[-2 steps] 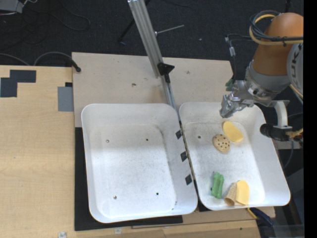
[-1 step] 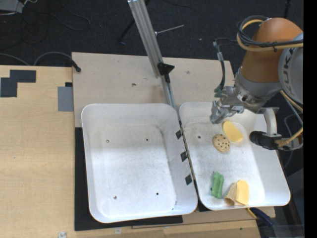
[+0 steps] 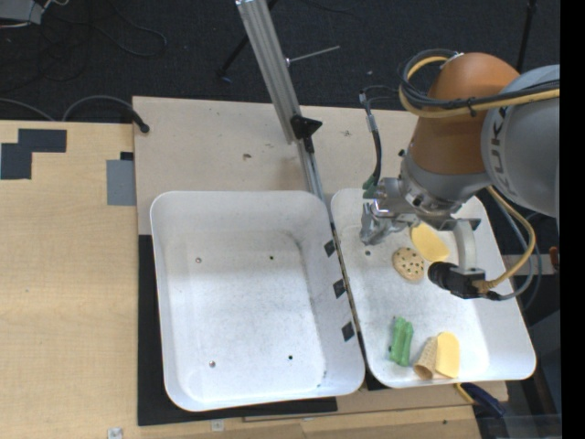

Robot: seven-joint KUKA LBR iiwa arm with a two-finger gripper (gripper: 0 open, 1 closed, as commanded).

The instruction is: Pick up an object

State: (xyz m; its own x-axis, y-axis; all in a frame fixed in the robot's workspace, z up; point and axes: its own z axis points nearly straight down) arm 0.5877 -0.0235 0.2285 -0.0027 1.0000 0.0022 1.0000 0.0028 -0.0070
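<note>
My gripper hangs over the upper left part of the right bin, near its left wall. I see nothing in it. Just right of it lie a yellow piece and a round tan disc with holes, the yellow piece partly under the arm. At the near end of the bin, well apart from the gripper, lie a green block and a yellow and tan wedge.
The left bin sits beside the right one, with black clips along their shared wall. A slanted aluminium post rises behind the bins. A black cylindrical part on the arm hangs over the right bin.
</note>
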